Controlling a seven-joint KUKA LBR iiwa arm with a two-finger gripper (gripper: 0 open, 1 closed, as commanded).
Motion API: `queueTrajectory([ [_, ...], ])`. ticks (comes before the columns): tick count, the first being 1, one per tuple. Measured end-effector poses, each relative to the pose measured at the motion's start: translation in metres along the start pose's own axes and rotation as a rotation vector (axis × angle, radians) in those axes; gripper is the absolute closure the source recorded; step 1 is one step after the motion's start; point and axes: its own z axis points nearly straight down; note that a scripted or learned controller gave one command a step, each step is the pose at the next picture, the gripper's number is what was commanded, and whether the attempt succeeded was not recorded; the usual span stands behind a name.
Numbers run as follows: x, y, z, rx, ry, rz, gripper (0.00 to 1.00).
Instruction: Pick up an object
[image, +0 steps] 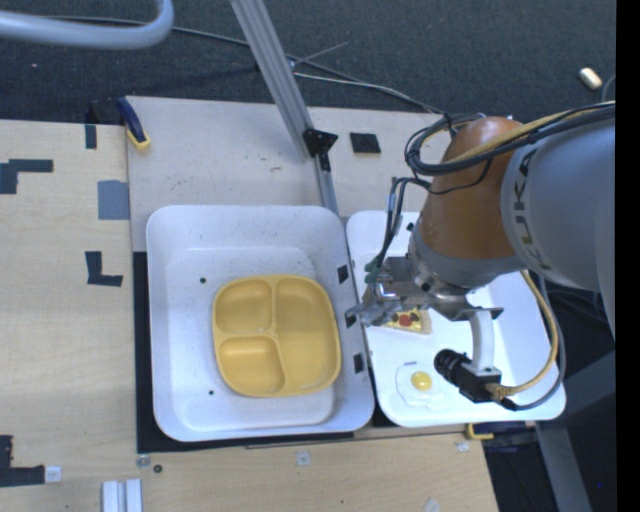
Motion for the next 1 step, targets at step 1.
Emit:
queueTrajectory([
  [1, 0.0628, -0.0014, 0.0081, 0.001, -0.001, -0.001, 1.0],
])
